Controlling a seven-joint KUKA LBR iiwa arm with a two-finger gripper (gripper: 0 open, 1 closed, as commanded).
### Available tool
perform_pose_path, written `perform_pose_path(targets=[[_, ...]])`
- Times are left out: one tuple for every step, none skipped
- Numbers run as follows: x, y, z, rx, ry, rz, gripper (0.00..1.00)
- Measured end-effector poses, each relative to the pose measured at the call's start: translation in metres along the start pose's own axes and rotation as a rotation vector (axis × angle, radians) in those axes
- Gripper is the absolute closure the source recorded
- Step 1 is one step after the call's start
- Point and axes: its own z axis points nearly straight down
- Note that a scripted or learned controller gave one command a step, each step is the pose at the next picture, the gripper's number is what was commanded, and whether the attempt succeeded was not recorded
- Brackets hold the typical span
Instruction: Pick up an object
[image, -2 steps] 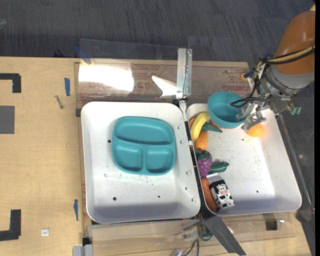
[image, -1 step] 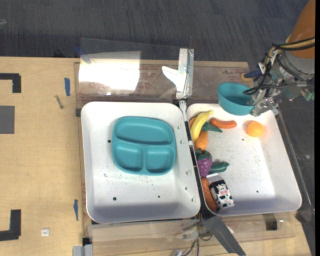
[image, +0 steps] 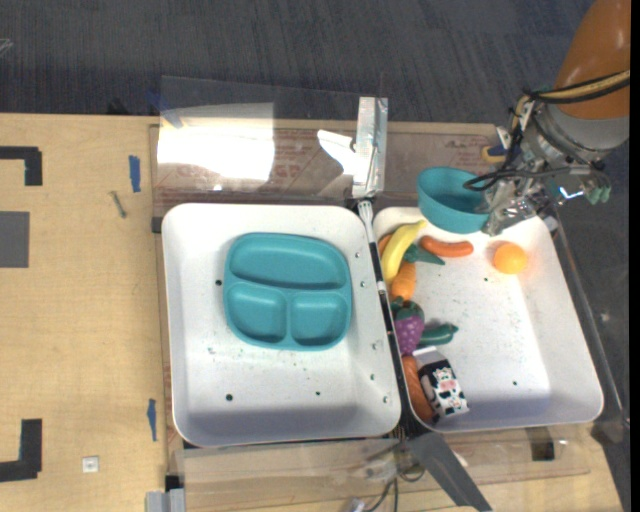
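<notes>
In the camera view, the right-hand bin (image: 560, 390) is taken as the landmark. The gripper (image: 497, 213) is seen at that bin's far edge, beneath the grey wrist and orange band, and a teal bowl (image: 450, 198) is seen raised at the same far edge, its rim meeting the gripper; the bowl wall is judged to be clamped between the fingers, which are closed onto it, though wrist cabling obscures part of the contact. An orange ball (image: 510, 258) is noted on the bin floor just below the gripper. Against the bin's left wall a banana (image: 397, 247), a carrot-like piece (image: 447, 247), a purple grape cluster (image: 408, 328) and a small black-and-white carton (image: 444, 388) are crowded together. Across the dividing wall, in the left-hand bin (image: 190, 300), a teal divided tray (image: 288, 290) is recorded. Risk is judged as follows: the bowl is gripped by its rim alone, so it may pivot or slip during lifting and drop onto the banana or carrot-like piece; the bowl may also be caught on the bin's far wall if it is carried low.
</notes>
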Motion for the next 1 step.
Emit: perform_pose_path(targets=[[-0.0046,0.0191,0.0113,0.002,0.005,0.088,1.0]])
